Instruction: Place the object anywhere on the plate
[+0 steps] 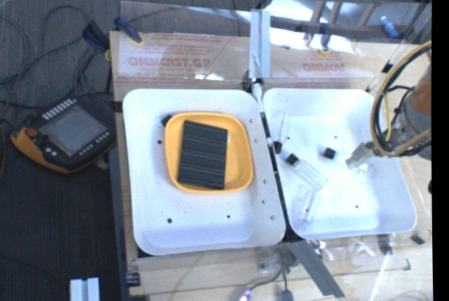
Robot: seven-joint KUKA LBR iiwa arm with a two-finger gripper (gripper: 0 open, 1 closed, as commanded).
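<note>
Resting on one yellow plate (pixel 242 159) in the left bin (pixel 144 222) is one black block (pixel 203 154). Gripper (pixel 359 155) at right; grip unclear.

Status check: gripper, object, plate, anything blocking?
Gripper over right bin, grip unclear. Dark ribbed block flat on yellow plate, left bin. Nothing blocking.
</note>
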